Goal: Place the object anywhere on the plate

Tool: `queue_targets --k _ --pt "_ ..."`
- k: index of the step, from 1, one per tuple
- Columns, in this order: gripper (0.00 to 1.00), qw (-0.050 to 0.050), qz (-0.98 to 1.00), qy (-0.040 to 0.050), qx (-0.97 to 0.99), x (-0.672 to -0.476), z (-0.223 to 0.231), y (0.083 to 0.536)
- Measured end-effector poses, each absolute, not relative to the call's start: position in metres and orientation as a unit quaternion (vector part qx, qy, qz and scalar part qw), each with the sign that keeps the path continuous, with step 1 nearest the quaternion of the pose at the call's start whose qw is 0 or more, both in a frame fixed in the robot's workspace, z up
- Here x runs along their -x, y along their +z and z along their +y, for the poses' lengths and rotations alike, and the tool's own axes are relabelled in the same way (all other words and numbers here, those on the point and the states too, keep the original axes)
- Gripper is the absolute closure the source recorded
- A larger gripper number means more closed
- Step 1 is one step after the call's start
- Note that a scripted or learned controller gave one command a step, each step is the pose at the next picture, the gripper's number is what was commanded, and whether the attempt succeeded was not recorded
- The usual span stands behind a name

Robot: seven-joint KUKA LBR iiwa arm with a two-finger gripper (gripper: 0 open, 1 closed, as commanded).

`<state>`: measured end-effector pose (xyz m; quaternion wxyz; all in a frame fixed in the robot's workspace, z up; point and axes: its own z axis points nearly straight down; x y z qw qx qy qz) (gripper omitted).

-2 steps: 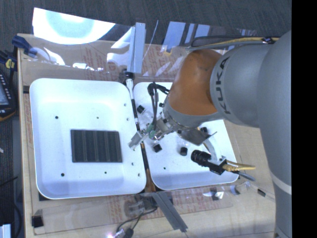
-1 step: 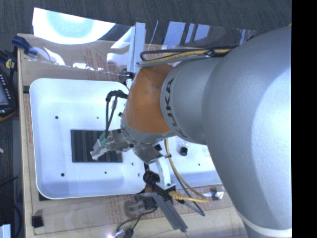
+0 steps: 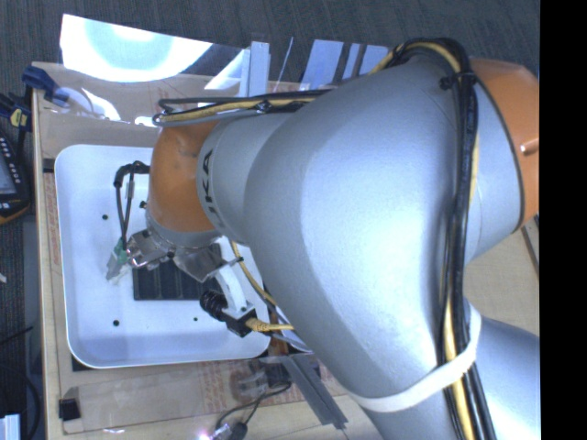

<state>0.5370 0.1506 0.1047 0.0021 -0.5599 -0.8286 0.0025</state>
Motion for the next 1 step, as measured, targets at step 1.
queue_targets --k 1 --pt "1.0 0.002 -0.812 0.0025 0.583 -0.4747 0.1037 0.0914"
